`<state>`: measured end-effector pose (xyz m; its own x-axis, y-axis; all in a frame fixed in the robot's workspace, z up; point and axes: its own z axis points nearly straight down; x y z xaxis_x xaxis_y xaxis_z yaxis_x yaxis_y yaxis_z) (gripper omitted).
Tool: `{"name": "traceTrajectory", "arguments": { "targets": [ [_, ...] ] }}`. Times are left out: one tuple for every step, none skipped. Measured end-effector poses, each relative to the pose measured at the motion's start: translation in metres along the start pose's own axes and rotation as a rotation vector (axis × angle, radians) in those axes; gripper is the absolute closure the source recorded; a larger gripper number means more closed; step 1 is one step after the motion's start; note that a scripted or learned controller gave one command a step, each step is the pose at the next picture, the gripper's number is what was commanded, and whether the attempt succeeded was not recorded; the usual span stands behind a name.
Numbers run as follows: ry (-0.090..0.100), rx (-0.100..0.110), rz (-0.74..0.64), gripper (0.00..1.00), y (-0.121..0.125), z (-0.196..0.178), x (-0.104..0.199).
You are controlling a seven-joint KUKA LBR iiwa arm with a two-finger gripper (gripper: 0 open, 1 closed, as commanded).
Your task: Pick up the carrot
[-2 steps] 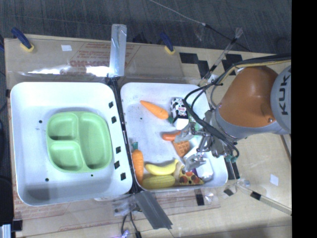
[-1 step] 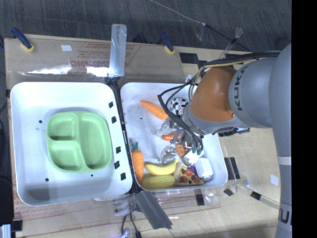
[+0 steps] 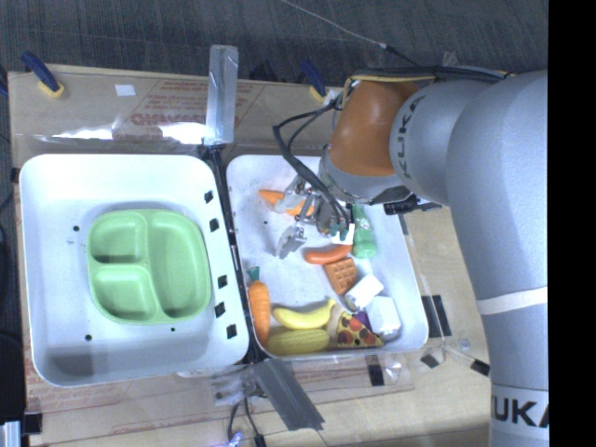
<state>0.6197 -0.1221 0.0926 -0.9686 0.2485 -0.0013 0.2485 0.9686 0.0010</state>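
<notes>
The carrot [image 3: 258, 307] is orange with a green top. It lies lengthwise against the left wall of the right bin [image 3: 244, 180], near the front. My gripper [image 3: 303, 223] hangs over the middle of that bin, up and to the right of the carrot and well apart from it. A small orange piece [image 3: 274, 196] lies just left of the gripper at the back of the bin; whether it touches the gripper is unclear.
Crowding the right bin are a red sausage [image 3: 328, 254], green bottle [image 3: 363, 238], waffle [image 3: 342, 275], banana [image 3: 303, 317], corn cob [image 3: 298, 341], pizza slice [image 3: 352, 329] and white blocks [image 3: 365, 291]. The left bin [image 3: 37, 250] holds a green divided plate [image 3: 149, 264].
</notes>
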Motion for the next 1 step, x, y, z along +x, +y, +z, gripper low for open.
{"name": "traceTrajectory", "arguments": {
  "targets": [
    [-0.003,0.001,-0.008,1.0,0.0017,-0.0114,-0.0011]
  ]
}}
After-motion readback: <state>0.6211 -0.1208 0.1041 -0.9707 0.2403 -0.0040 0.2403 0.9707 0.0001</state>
